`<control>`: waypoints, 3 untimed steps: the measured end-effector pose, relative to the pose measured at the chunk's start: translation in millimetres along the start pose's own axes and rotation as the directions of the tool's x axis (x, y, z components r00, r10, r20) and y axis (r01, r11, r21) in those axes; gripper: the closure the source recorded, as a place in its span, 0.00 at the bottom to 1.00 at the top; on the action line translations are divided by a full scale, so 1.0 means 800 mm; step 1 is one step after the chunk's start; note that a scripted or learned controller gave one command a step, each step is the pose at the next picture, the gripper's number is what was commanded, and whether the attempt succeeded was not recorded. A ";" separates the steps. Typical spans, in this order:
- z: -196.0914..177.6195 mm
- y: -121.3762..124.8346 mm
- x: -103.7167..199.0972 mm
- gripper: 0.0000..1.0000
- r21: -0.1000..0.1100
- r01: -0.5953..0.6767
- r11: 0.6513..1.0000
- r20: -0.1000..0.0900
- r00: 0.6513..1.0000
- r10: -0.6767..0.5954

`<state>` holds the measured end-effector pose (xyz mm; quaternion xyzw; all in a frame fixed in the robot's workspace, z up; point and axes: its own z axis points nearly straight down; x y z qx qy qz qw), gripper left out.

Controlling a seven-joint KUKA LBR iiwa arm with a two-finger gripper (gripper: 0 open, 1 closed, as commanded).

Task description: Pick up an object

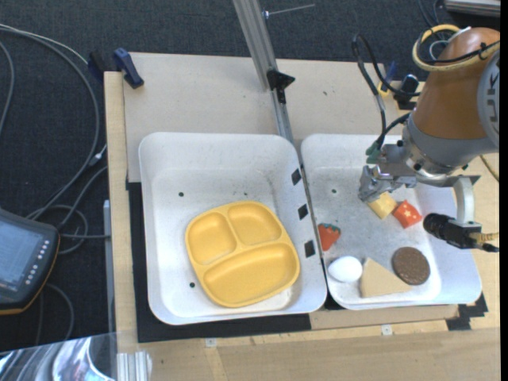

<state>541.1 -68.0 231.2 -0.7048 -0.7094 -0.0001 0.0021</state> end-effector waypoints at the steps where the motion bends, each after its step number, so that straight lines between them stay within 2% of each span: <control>1: -0.007 0.011 0.056 1.00 -0.004 0.000 1.000 0.001 1.000 0.000; 3: 0.007 0.027 0.177 1.00 -0.003 0.000 1.000 0.001 1.000 0.000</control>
